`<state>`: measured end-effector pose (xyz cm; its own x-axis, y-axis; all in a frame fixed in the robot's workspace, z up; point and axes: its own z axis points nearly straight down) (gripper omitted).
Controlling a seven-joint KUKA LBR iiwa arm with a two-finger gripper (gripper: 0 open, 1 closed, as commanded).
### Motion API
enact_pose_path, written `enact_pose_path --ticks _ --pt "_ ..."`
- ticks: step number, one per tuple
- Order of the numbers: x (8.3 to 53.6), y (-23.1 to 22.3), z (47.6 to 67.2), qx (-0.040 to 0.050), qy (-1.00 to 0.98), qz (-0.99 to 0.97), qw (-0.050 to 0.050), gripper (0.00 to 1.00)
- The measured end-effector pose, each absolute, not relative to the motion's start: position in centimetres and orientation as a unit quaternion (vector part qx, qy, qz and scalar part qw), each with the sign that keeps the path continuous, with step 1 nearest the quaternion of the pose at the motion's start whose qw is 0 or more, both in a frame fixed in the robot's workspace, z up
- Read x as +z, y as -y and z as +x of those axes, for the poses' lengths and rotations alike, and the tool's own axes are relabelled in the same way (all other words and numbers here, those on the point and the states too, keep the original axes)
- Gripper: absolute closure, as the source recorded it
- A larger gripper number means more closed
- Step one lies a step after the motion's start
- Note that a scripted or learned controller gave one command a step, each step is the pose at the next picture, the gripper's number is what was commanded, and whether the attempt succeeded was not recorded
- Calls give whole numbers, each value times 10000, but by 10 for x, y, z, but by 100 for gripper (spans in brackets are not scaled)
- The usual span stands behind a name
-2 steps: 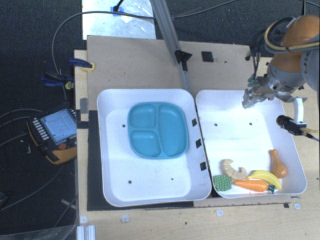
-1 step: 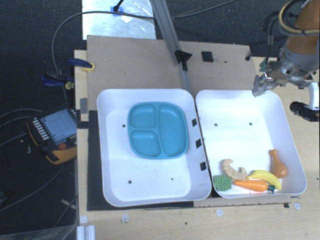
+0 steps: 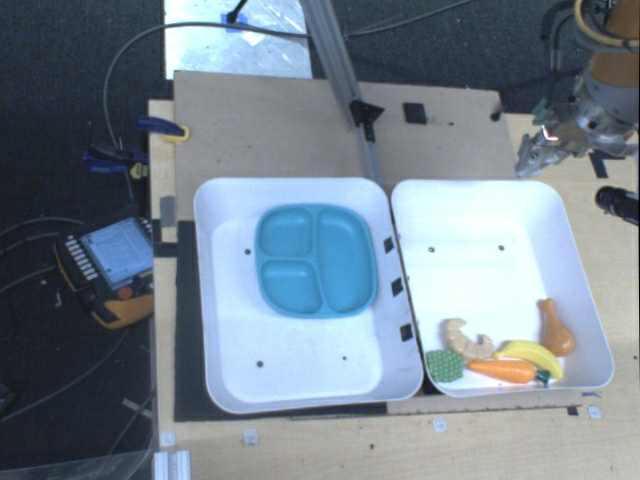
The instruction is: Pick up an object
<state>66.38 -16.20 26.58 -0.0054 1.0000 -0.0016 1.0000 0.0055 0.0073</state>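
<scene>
Currently approach step | end effector (image 3: 533,154) beyond right white plastic bin's (image 3: 500,208) far rim, finger state indiscernible | next: descend toward orange plastic carrot (image 3: 503,371) at bin's near corner

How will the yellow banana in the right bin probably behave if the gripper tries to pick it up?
The banana looks like smooth toy plastic, so probably stiff, light and somewhat slippery. Its curved shape may let it rock or swivel. It lies against the carrot near the bin wall, so fingers may nudge both.
</scene>
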Motion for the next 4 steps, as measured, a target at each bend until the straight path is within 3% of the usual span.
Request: enact_pose_path --ticks 2,4 --pt "252 64 667 14 -7107 7035 3 100" --pt "246 -54 651 17 -7110 7032 -4 100"
